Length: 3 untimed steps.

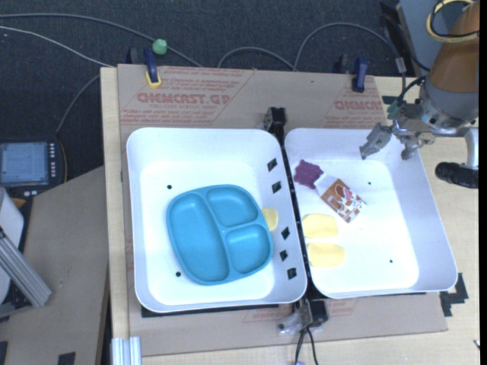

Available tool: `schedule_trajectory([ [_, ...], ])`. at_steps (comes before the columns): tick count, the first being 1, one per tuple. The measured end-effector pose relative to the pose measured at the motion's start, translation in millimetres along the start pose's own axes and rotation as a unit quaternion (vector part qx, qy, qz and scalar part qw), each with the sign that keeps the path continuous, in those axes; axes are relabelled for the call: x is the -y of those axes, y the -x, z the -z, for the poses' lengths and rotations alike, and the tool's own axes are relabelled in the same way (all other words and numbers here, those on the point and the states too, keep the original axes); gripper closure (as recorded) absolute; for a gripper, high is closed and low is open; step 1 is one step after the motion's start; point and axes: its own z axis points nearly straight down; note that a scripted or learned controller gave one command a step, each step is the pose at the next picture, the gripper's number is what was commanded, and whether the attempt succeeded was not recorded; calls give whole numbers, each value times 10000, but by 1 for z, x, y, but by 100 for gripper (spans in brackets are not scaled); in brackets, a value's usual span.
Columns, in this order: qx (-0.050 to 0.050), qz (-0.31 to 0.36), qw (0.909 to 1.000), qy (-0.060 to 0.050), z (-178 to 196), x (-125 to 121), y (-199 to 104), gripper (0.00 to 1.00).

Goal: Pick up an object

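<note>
Your gripper (390,141) hangs over the far right corner of the right bin (426,226), its two fingers splayed apart and nothing between them. It sits above bare white floor, well apart from anything you could pick.

Looking down from the fixed camera, your candidates lie toward the right bin's left side. A small purple piece (307,172) sits nearest the far wall, a printed snack packet (342,199) lies just beside it toward the middle, and two pale yellow pieces (323,238) rest one behind the other near the divider. In the left bin (152,166) a blue divided plate (219,233) takes up most of the floor, with a small yellow bit (269,219) tucked against its right edge.

Here is what could trip you up. The packet looks flat and slick, so the fingers may slide over it or pinch only a corner and lose it on the lift. The purple piece and the packet lie close together, and a descent aimed between them could nudge both and grip neither. The yellow pieces sit near the wall between the bins, where one finger might strike the rim before closing. The plate looks too wide for this opening.
</note>
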Motion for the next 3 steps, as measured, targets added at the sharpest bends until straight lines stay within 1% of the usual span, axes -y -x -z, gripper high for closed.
schedule_trajectory([
  [1, 15, 16, 10000, 76, 10, -3, 0, 0],
  [2, 12, 15, 10000, 64, -49, -7, 6, 0],
  [3, 9, 21, 10000, 52, -101, -7, 5, 0],
])
